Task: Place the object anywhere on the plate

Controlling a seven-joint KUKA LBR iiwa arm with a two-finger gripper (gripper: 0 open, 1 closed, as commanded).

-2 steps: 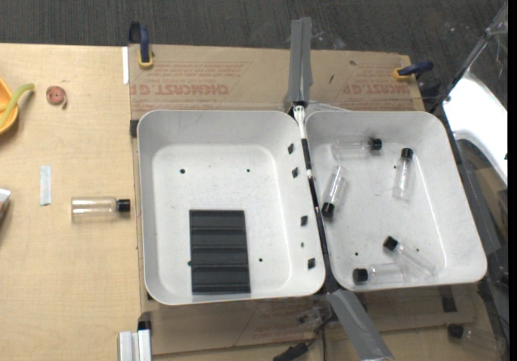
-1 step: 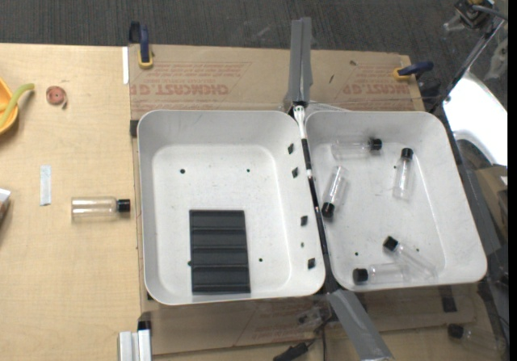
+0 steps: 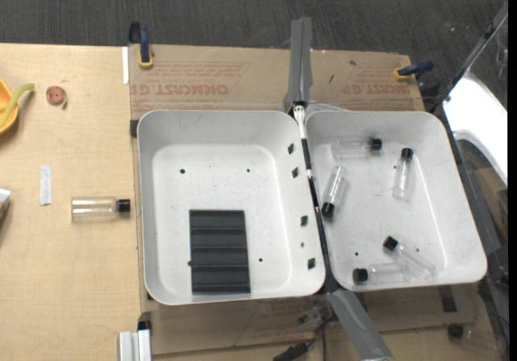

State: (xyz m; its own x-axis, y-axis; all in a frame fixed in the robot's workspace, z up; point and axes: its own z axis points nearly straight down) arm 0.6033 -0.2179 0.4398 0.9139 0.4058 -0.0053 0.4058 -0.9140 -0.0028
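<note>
Two white bins (image 3: pixel 153 190) held a black plate (image 3: pixel 218 251) near one's front edge and vials (image 3: pixel 333 190) in the other; grasping one mid-body seemed wisest.

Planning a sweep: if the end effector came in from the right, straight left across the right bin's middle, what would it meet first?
Travelling low, the right bin's wall first; clearing the rim, probably the black-capped vial nearest that wall. Height is unclear from above.
</note>
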